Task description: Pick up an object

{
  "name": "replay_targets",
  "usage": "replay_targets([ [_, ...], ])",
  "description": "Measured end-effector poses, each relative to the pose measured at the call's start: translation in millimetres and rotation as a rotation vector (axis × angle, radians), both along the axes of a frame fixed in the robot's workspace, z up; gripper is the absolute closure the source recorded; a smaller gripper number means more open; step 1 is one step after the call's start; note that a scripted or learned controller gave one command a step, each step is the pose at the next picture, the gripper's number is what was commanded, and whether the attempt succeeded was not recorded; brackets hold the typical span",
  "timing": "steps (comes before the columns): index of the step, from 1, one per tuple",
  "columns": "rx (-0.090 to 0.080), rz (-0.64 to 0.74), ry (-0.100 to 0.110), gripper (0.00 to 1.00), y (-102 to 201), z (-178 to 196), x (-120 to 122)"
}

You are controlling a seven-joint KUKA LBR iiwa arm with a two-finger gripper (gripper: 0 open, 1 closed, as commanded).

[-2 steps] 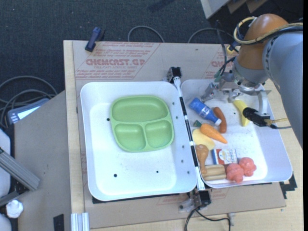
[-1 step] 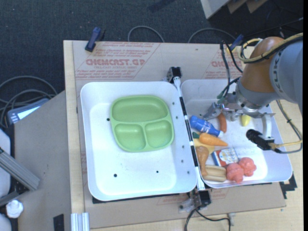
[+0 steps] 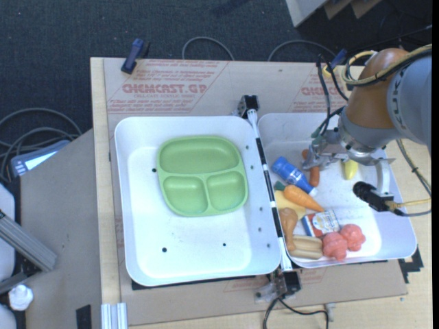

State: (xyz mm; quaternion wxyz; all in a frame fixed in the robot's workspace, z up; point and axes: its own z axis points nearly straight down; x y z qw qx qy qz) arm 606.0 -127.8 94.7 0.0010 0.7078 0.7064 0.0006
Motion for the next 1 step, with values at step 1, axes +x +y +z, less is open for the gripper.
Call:
replay_targets([
  [1,0.001,0.003,0.001,1.0,76.5,90.3,-14.5],
])
